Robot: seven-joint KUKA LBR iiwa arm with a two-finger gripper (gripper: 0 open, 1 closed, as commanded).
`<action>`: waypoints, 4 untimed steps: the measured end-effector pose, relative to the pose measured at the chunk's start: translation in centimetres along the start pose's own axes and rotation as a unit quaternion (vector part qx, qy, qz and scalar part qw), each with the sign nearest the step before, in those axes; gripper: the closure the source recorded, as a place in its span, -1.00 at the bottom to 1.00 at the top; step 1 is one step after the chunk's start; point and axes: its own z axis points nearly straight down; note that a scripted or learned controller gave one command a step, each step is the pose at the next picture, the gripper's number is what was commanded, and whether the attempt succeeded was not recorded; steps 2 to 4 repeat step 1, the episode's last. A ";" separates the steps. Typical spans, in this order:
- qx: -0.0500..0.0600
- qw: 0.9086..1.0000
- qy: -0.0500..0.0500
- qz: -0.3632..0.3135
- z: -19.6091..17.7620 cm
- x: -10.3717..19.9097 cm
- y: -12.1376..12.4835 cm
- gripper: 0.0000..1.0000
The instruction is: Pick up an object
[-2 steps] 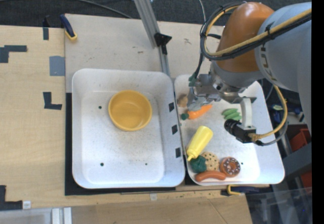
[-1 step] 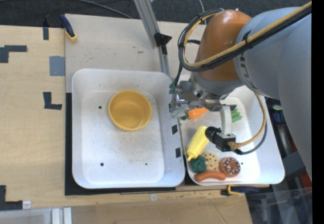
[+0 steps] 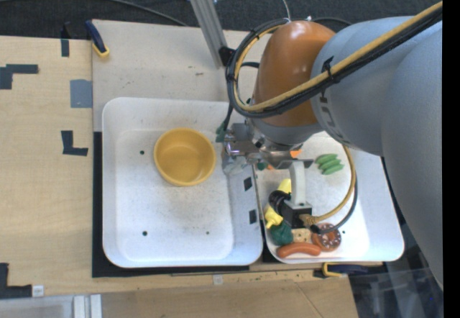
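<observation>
The yellow bowl (image 3: pixel 185 157) stood alone in the left bin (image 3: pixel 122 187), upright and well apart from the walls, so it looked like the easier target. The gripper (image 3: pixel 236 160) hung just right of it, above the wall between the bins; whether it was spread or closed I could not tell. In the right bin (image 3: pixel 377 234) small toys (image 3: pixel 287 226) lay crowded together. A good try probably needed to move left and come down over the bowl's rim.
</observation>
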 end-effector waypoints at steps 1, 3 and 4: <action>0.000 1.000 -0.001 0.002 0.0 -0.3 0.1 -1.00; 0.000 1.000 -0.001 0.002 0.0 -0.3 0.1 -1.00; 0.000 1.000 -0.001 0.002 0.0 -0.3 0.1 -1.00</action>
